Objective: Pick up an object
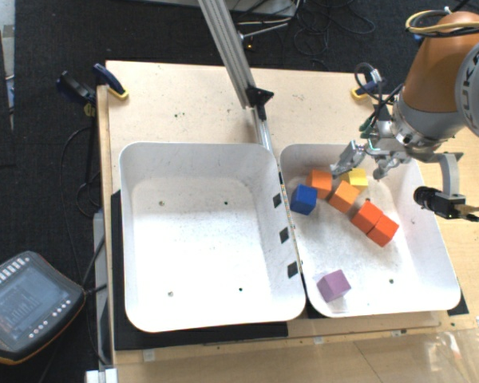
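While spread, yellow block (357,180) between jaws.

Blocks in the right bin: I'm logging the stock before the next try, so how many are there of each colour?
Orange: 3
Blue: 1
Yellow: 1
Purple: 1
Total: 6, counting the long orange piece as 1.
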Motion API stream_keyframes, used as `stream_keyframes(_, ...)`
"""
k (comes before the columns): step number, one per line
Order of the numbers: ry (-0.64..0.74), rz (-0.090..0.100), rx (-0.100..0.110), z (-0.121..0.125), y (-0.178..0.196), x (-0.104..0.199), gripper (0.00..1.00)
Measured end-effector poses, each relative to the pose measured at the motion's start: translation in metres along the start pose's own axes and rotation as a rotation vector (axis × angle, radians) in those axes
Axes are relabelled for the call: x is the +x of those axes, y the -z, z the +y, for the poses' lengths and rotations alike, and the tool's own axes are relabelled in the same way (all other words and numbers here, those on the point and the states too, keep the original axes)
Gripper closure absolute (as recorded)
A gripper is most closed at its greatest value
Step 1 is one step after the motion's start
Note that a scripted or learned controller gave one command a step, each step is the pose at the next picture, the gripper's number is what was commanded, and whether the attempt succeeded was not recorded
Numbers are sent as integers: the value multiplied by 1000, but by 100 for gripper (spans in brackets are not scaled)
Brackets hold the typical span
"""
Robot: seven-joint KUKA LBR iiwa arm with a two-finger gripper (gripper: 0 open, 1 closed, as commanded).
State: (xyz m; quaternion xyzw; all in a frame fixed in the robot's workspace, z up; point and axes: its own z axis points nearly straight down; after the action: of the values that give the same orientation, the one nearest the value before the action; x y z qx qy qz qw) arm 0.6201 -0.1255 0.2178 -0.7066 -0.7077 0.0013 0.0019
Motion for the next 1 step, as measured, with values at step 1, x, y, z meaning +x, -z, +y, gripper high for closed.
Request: stream_keyframes(1, 0, -1, -5, 1, 3, 0, 0)
